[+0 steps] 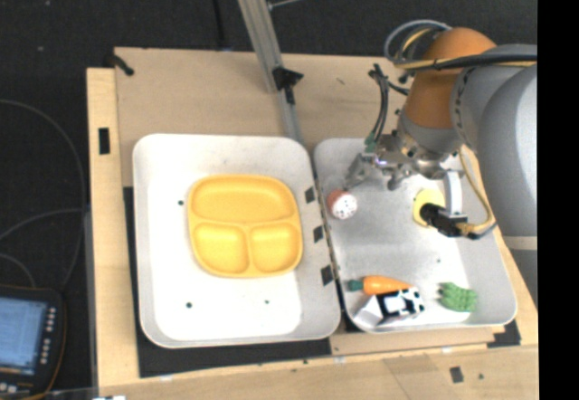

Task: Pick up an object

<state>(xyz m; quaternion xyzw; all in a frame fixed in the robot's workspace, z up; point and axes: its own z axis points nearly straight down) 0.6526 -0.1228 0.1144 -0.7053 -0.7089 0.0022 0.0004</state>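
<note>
The right bin (398, 249) holds a small white and red ball (343, 204) near its left wall, a yellow object (427, 209) at the right, an orange carrot (383, 284), a black and white toy (399, 303) and a green toy (458, 297) along the front. My gripper (387, 165) hangs over the back of this bin, right of and behind the ball and left of the yellow object. Nothing shows between its fingers.
The left bin (163, 235) carries a yellow divided tray (244, 223). A slanted metal post (261, 27) rises behind the bins. The arm's grey body (498, 136) covers the right bin's far right corner.
</note>
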